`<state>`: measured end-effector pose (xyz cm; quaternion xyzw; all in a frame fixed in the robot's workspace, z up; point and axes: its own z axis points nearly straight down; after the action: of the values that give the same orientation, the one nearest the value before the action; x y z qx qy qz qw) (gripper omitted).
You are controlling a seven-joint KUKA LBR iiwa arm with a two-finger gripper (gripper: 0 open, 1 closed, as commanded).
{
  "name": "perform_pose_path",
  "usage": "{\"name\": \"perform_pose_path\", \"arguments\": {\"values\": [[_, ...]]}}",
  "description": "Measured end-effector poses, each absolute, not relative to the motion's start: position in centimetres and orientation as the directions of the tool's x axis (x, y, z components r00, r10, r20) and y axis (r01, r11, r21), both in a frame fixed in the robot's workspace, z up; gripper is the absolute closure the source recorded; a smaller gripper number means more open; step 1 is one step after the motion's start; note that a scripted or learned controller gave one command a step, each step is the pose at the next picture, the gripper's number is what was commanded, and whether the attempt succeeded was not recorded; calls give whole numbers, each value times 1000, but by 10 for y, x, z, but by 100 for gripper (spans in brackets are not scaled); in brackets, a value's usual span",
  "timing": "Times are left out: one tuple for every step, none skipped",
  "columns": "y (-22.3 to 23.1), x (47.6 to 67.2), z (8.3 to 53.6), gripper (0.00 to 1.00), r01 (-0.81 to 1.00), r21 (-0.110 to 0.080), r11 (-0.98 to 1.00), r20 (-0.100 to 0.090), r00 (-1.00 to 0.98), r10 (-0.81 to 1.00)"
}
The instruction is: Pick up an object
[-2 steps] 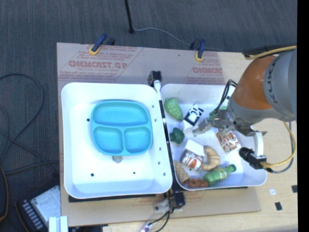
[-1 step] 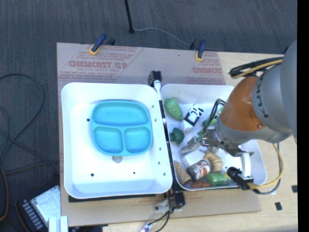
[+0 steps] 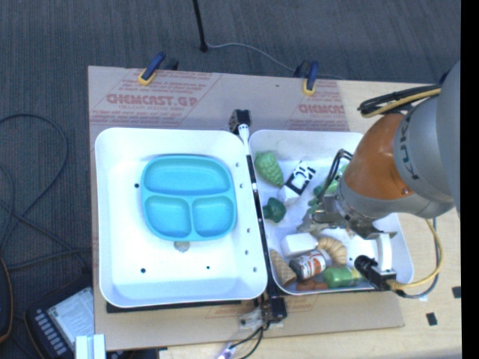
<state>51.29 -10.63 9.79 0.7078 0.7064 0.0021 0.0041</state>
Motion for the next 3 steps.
{"name": "perform_pose_path", "arguments": {"values": [[-106, 513, 98, 0, 1000, 8, -2, -3, 2, 1000], [-106, 513, 107, 100, 1000, 7, -2, -3, 2, 1000], [-106, 513, 107, 0, 1000, 7, -2, -3, 2, 1000]]}}
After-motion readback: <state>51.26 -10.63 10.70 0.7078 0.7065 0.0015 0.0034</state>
